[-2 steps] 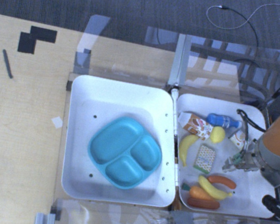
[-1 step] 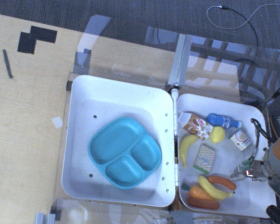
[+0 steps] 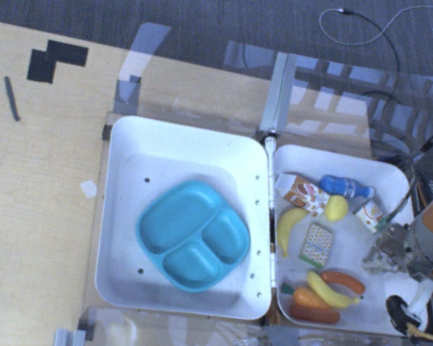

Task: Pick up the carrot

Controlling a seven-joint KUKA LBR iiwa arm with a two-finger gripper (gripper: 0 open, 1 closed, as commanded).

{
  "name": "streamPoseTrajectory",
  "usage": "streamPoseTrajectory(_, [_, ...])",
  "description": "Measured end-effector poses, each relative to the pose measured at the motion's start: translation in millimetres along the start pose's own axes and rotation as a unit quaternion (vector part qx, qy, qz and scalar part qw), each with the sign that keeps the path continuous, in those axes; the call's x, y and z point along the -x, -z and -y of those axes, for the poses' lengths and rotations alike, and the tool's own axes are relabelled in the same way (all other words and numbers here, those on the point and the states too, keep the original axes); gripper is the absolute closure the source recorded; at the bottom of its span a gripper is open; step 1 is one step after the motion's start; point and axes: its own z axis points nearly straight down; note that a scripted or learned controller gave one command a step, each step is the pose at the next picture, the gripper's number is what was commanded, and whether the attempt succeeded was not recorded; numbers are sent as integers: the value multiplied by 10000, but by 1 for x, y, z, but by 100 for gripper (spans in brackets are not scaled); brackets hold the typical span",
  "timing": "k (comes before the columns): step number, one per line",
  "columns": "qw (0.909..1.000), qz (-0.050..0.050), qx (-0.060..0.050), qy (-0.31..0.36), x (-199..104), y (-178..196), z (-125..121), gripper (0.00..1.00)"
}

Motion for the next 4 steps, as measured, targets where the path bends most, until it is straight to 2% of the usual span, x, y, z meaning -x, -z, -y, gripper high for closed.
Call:
streamPoseTrajectory(1, [9999,7,-29,160,-25,25,11,100])
streamPoseTrajectory(2, [9999,9,-23,-125,-32,96,41,100])
streamPoseTrajectory(3, [9968,19,-31,-798,-7,129,1,100])
streamPoseTrajectory(4, [9972,24,-17,-752,-9,139,0,100])
